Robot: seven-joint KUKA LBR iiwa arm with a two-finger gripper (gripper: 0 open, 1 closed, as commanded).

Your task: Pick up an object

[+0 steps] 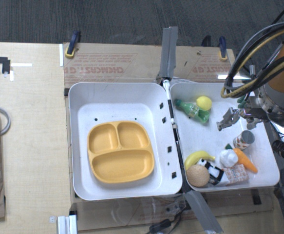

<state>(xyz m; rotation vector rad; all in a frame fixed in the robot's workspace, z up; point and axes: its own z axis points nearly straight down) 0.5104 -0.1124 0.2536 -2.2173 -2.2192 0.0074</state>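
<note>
Two white bins [78,145]: left holds one yellow divided plate [121,151]; right one banana [198,158], one carrot [245,161]. Gripper [228,119] open, empty.

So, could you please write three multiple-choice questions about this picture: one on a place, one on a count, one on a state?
1. Where does the yellow plate lie?
A. in the left bin
B. in the right bin
C. on the cardboard behind the bins

2. How many compartments does the plate have?
A. two
B. three
C. four

3. What is the gripper doing?
A. lifting the banana
B. resting on the plate
C. hanging over the right bin with nothing between its fingers

Answers:
1. A: the plate sits in the middle of the left bin.
2. B: two small compartments lie at the back and one wide one at the front.
3. C: the gripper is above bare floor of the right bin, apart from the banana and the green bottle.
</note>
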